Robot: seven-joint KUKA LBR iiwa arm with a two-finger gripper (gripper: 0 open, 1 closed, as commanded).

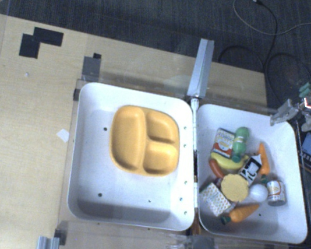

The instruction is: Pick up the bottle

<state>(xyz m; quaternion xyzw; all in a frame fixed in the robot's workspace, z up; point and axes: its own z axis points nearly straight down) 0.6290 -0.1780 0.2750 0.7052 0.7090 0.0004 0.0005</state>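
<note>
No legible text anywhere. Small carton [223, 142] in right bin [295, 191], near its far edge: printed label, too blurred to read. Black-white card [251, 168] mid-bin: bold marks, unreadable. Can [276, 192] label: unreadable.

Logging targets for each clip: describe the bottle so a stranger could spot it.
Look in the right bin, at the far end of its pile. The bottle lies beside a small carton, above the banana. It is the only green thing there.

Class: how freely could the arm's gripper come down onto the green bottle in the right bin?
Probably yes. The bottle lies on top at the pile's far edge, nothing over it. A carton and banana crowd it, and the gripper sits near the bin's far right corner.
</note>
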